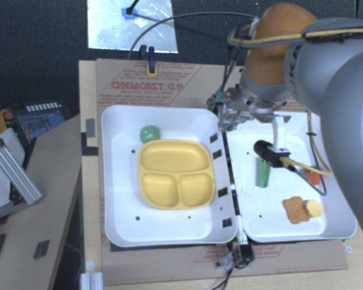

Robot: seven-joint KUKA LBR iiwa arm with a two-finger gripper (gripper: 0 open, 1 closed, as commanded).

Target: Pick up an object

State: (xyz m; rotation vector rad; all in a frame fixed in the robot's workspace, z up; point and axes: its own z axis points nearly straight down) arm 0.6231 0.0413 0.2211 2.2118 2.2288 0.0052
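Two white bins (169, 237) sit side by side on the bench. Right of the yellow tray (174, 174), a green stick (263, 174) lies flat; likely light, stiff, best pinched mid-length. Gripper (233, 118) hangs near the bins' divider; grip state cannot be determined.

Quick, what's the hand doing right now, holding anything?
Hand: cannot be told; it sits over the divider between the bins, nothing seen in it.

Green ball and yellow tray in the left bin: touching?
Cannot tell. In the camera view the green ball sits right at the far rim of the yellow tray with no gap visible, but the slant could hide one.
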